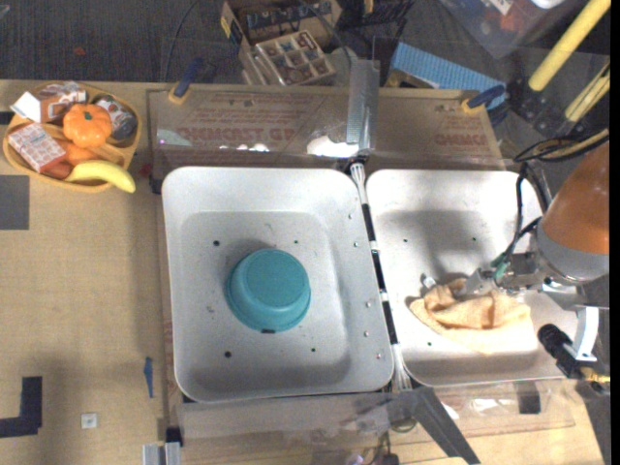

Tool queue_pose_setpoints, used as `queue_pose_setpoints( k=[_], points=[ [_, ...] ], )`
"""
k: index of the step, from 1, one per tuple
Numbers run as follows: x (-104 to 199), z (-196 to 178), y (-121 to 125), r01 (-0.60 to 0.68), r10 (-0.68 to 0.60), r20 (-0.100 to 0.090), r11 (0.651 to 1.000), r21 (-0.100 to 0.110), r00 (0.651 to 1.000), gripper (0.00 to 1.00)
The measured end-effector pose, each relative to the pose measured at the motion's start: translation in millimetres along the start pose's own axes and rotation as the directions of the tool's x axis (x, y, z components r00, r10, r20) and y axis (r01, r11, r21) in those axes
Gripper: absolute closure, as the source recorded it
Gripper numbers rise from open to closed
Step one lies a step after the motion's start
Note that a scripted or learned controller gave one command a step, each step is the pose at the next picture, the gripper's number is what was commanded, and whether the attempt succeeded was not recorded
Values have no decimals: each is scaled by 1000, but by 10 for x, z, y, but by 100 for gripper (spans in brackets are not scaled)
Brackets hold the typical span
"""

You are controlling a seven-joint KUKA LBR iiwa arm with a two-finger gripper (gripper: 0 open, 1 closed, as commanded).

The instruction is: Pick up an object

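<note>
The pincer [481, 281] is seen low in the right bin [426, 201], at a crumpled tan cloth [470, 310] lying near the bin's front edge; its state cannot be told. The cloth is judged soft, light and limp, best pinched at a raised fold. A teal bowl [269, 290] is seen upturned at the left bin's [194, 201] centre.

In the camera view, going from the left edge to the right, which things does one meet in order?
Fruit basket → left white bin with the teal bowl in it → right white bin → tan cloth → gripper at the cloth's upper edge → arm.
</note>
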State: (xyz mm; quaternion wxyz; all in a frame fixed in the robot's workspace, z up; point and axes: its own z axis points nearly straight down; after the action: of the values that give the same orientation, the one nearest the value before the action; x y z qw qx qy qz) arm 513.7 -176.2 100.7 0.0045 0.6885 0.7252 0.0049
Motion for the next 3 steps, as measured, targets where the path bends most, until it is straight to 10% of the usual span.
queue_pose_setpoints(
  k=[1, 2, 3],
  points=[
    [570, 102, -106, 19, -19, 3, 1000, 1, 1000, 0],
    [558, 2, -100, 14, -14, 1, 1000, -3, 1000, 100],
    [555, 0, -100, 14, -14, 2, 1000, -3, 1000, 0]
  ],
)
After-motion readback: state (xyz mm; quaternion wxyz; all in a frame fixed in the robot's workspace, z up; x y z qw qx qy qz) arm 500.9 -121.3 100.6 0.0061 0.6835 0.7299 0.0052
